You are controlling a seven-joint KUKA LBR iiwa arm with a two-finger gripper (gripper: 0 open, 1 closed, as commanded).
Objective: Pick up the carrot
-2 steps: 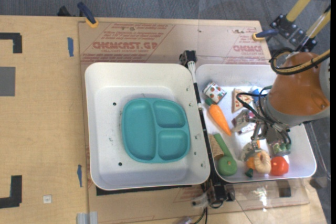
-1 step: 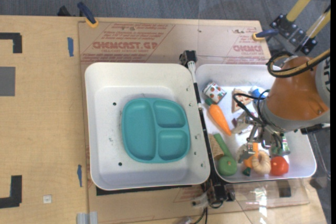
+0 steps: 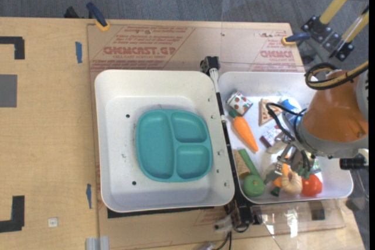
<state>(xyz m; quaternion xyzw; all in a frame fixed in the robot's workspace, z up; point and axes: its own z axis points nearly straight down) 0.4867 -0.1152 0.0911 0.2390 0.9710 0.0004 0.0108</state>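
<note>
One hand, two-finger and metal, sits low in the right white shallow bin, over a clutter of small toy items near the bin's front right. Cannot tell whether it is apart or together; dark linkages and the items beneath blur into one mass, nothing clearly clamped. Just beside it: red round tomato-like toy, beige lumpy piece, green round toy. Orange tapered plastic carrot with green top lies flat in the same bin, toward the bin's left wall, apart from the hand, tip pointing toward the front. Not held.

Step, as I judge it: approach or reach, grasp not made. Next move calls for shifting the hand left and toward the back of the bin, centring over the carrot's body, aligning across its long axis, then descending.

Arm pose: grey arm with orange band enters from the right, wrist bent down, steep over the bin. Left white bin holds a teal divided plate. Both on the desk.
</note>
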